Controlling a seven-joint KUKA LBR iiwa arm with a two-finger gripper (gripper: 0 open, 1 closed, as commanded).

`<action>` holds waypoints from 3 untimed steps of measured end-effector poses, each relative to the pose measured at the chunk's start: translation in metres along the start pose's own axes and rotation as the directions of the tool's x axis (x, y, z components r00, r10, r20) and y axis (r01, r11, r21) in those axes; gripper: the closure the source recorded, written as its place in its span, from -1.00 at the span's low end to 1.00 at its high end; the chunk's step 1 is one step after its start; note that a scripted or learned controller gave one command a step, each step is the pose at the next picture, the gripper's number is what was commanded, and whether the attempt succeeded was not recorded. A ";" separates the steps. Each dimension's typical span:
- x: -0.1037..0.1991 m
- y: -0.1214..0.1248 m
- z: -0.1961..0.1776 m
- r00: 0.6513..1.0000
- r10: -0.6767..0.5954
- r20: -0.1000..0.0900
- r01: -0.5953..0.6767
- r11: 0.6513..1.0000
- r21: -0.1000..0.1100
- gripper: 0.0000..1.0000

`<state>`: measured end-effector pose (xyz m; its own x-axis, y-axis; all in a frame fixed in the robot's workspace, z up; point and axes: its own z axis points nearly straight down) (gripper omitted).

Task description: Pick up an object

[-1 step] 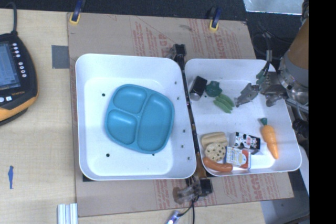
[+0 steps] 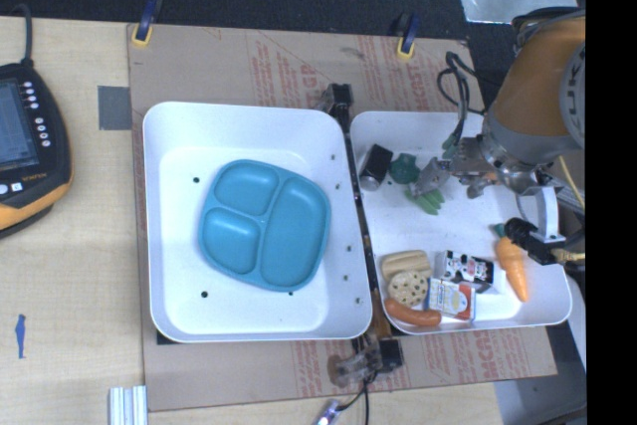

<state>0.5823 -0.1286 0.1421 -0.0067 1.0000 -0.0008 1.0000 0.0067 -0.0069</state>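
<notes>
My gripper [image 2: 431,184] reaches from the right into the upper middle of the right bin [image 2: 542,314]. Its tip is right over a green toy [image 2: 430,203], with a second dark green piece [image 2: 403,169] just to its left. A black cylinder [image 2: 375,164] lies by the bin's left wall. An orange carrot [image 2: 513,267] lies at the right. Along the front lie a slice of bread [image 2: 405,263], a round cracker [image 2: 406,288], a hot dog [image 2: 413,317], a red and white packet [image 2: 453,299] and a black and white box [image 2: 469,269].
The left bin [image 2: 169,304] holds a blue divided plate [image 2: 265,224]. A teach pendant [image 2: 25,144] lies on the bench at the far left. The grey and orange arm [image 2: 537,95] hangs over the right bin's upper right corner.
</notes>
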 end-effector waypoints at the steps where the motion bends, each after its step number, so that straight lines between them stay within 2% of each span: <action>1: 0.003 0.006 0.051 1.000 0.001 0.000 -0.001 1.000 -0.001 -1.00; 2: 0.002 0.007 0.041 1.000 -0.002 0.002 0.002 1.000 0.001 1.00; 3: -0.003 -0.038 -0.015 1.000 0.002 -0.001 -0.002 1.000 -0.002 1.00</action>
<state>0.5446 -0.1314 0.1576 -0.0051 1.0000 -0.0002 1.0000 0.0051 -0.0051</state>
